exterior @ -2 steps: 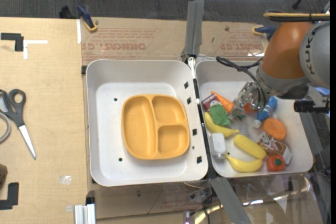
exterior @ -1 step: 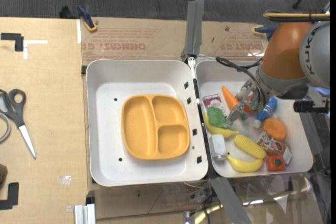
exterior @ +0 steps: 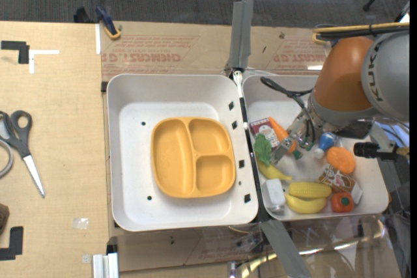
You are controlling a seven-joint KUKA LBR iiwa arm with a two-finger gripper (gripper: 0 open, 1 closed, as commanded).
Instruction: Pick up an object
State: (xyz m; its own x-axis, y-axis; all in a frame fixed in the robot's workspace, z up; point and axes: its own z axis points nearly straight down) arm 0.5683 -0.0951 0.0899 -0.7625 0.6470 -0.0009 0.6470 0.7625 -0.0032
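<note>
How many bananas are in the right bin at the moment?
2. One banana lies near the right bin's front edge, and a second banana sits directly beneath it, touching. A yellow curved piece beside the green item may be another; the arm could hide more.

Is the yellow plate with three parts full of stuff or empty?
Empty. The yellow plate lies flat in the left bin, and all three compartments show only bare yellow bottoms. The toy food sits in the right bin.
</note>
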